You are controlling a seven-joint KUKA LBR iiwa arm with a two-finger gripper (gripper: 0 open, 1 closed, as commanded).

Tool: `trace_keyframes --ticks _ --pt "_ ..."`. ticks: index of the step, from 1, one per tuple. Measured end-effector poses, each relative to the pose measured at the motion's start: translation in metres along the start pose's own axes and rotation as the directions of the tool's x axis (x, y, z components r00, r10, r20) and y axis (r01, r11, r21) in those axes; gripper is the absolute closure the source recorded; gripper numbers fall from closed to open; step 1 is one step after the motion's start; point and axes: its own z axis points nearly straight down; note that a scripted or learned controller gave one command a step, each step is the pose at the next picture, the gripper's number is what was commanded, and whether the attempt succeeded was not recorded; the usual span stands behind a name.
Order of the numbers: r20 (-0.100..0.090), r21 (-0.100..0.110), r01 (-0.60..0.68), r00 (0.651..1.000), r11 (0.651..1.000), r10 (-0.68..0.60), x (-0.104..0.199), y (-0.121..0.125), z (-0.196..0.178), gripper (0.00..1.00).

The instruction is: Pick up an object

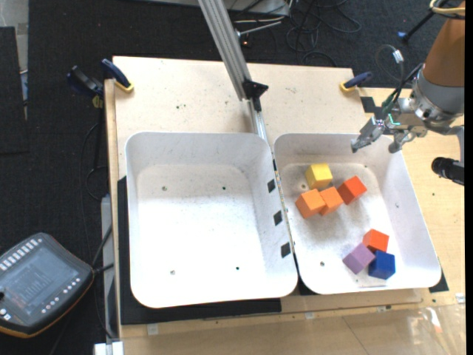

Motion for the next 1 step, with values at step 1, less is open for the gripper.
trace_keyframes --ticks 1 --pt "-0.001 0.004 -0.003 1.0 1.0 0.003 -0.0038 0.0026 0.0446 0.0"
